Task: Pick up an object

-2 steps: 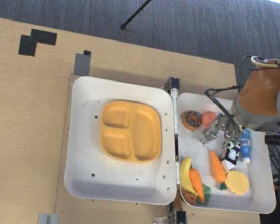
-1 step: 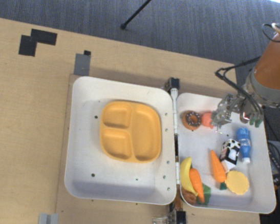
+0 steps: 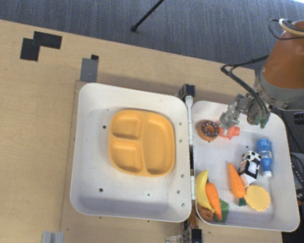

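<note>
My gripper [image 3: 229,123] hangs over the back left part of the right bin [image 3: 285,128]. Just below its tip lies a small red-orange piece [image 3: 231,133], touching or nearly touching it. A chocolate doughnut [image 3: 208,130] sits just left of that piece. Nothing is visibly lifted off the bin floor.
Further right in the right bin are a blue bottle [image 3: 264,155], a black-and-white toy [image 3: 250,163], a carrot [image 3: 236,180] and a yellow disc [image 3: 257,198]. A banana [image 3: 202,188] and a second carrot [image 3: 213,198] lie at its front left. The left bin [image 3: 88,154] holds a yellow divided plate [image 3: 140,142].
</note>
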`<move>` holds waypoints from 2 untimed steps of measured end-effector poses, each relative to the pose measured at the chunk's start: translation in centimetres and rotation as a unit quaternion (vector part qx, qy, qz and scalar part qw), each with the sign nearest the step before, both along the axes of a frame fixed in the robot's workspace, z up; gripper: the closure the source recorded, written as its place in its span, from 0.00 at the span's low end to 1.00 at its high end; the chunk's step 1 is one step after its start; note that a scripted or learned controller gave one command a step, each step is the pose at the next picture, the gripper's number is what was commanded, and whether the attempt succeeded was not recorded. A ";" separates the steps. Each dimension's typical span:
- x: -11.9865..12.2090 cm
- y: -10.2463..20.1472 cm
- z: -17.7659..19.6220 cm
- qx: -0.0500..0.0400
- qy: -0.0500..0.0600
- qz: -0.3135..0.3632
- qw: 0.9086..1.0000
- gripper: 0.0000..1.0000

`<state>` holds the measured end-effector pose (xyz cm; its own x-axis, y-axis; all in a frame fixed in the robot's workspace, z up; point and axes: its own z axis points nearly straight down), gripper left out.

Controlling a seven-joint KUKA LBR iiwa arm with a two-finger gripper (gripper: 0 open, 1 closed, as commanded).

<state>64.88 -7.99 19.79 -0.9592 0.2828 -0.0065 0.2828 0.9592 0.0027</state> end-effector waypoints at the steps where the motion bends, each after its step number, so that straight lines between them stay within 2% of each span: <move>1: 1.3 -0.6 -2.2 0.000 0.001 -0.192 0.981 1.00; 2: -1.2 2.1 -1.3 0.002 0.002 -0.325 0.946 1.00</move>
